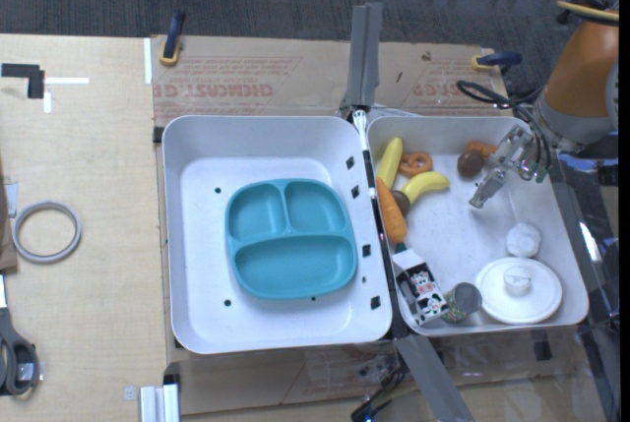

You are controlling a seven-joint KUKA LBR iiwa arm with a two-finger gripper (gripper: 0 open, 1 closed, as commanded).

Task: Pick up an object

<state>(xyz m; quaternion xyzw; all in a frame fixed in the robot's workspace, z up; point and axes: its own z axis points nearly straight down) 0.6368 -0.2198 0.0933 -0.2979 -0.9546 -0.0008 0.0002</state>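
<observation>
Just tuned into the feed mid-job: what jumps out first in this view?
The teal divided plate sits alone in the left bin, the boldest patch of colour. The right bin is crowded: two bananas and a carrot by its left wall, a white lidded bowl at the near right corner. The pincer hangs over that bin's far right.

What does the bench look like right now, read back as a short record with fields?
left bin: holds a teal divided plate
right bin: two bananas, carrot, pretzel-like ring, brown piece, milk carton, white lid, small white cup
gripper: above the right bin's upper right area, near the brown piece, holding nothing visible
bench left side: grey tape roll
</observation>
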